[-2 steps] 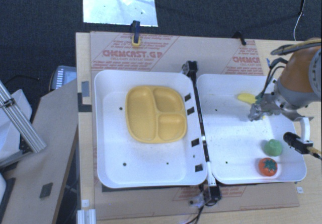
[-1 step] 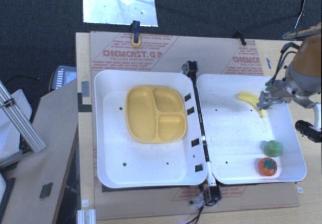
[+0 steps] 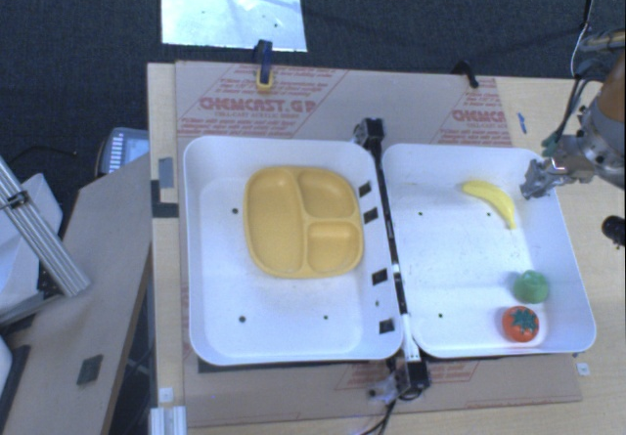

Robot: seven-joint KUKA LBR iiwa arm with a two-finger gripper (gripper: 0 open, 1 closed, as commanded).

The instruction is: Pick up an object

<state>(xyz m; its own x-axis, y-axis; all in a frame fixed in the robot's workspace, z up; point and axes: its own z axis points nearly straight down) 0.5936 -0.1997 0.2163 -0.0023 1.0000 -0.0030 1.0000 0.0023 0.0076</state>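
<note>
1. Nearest the camera: small orange-red fruit, tomato-like (image 3: 520, 324), in the near right corner of the right bin (image 3: 445, 257). Just behind it a green rounded object (image 3: 531, 285), close to it; cannot tell if they touch.
2. Banana (image 3: 490, 199) lies toward the far side of the same bin, well apart from the other two, tilted with its tip pointing at the right wall.
3. Left bin (image 3: 210, 257) holds a yellow divided plate (image 3: 302, 221), lying flat, three compartments.
4. Gripper (image 3: 544, 173) sits at the far right edge of the right bin, just beside the banana's right end. Too small and blurred to read; cannot tell whether it is open or closed. Nothing visibly carried.
5. Likely target, my guess: the banana, being closest.
6. Risks as I judge them:
   - Gripper is over or near the bin wall; a straight descent could strike the rim instead of reaching the floor.
   - Banana is curved and smooth; a pinch off its middle may spin it or squirt it away.
   - Tomato and green piece crowd the corner; going for either could nudge the other, or jam against the walls.
7. Surface under the bins is cardboard sheet (image 3: 293, 101); bins could shift if bumped.
</note>
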